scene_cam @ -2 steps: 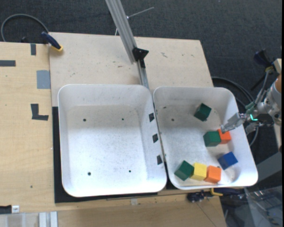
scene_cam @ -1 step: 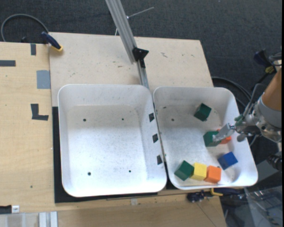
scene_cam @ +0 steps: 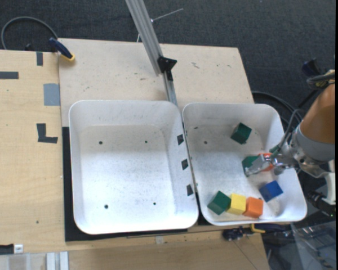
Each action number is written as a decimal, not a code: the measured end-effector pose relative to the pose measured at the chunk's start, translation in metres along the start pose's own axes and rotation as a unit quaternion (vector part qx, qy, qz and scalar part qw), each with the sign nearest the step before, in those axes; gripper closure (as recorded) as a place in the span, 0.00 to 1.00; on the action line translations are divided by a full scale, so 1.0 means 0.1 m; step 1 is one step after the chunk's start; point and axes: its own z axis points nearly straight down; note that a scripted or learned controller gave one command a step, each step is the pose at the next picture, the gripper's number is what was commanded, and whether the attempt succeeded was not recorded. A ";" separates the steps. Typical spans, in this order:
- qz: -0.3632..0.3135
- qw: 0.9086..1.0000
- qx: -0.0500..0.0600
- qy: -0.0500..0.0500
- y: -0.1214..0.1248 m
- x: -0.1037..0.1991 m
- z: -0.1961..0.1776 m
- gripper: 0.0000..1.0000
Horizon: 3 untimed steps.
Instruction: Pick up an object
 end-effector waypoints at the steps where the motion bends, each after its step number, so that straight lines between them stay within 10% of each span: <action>1: 0.000 1.000 0.001 0.001 -0.02 0.01 0.54 0.00; 2: -0.001 1.000 -0.001 0.001 0.00 0.02 0.41 1.00; 3: 0.001 1.000 -0.004 -0.001 -0.07 -0.06 -0.09 1.00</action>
